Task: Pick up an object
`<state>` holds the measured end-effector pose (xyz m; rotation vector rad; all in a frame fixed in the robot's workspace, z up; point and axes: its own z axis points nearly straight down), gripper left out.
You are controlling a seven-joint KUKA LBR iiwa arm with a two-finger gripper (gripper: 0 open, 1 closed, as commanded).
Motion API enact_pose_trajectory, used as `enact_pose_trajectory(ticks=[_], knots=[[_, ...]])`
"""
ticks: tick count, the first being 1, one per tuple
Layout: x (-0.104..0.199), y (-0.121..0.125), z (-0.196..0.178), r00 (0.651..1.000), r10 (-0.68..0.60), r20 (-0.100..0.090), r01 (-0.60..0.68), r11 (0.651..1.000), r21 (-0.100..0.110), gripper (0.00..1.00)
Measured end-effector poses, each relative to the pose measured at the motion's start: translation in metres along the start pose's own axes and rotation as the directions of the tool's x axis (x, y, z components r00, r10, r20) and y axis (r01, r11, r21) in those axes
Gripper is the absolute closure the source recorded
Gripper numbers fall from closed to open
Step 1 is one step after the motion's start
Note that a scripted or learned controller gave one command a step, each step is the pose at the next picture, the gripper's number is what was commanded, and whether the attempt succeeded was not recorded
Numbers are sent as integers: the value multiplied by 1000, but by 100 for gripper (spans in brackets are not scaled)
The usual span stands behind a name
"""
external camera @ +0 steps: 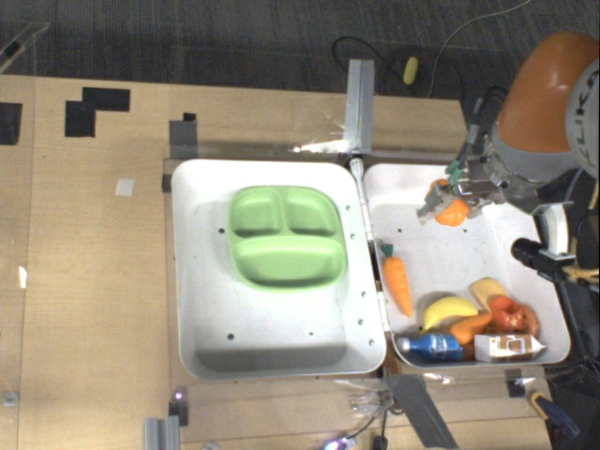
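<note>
Orange ball (452, 213) sits pinched in the claw (450, 198) above the right bin (422, 181); carrot (398, 284) and banana (447, 309) lie below-left.

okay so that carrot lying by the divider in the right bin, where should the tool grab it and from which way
Grip the carrot across its thick upper middle, coming straight down. It lies flat, lengthwise along the divider wall, so close the fingers across its width, probably from the open bin side.

2 white bins (197, 251), 1 green plate (285, 235), 1 carrot (398, 284), 1 banana (448, 309).
</note>
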<state>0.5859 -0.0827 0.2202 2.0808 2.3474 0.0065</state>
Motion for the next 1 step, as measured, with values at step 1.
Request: enact_pose_trajectory(ticks=[1], knots=[[-36,-14,39,999,-36,0,36,999,3,100]])
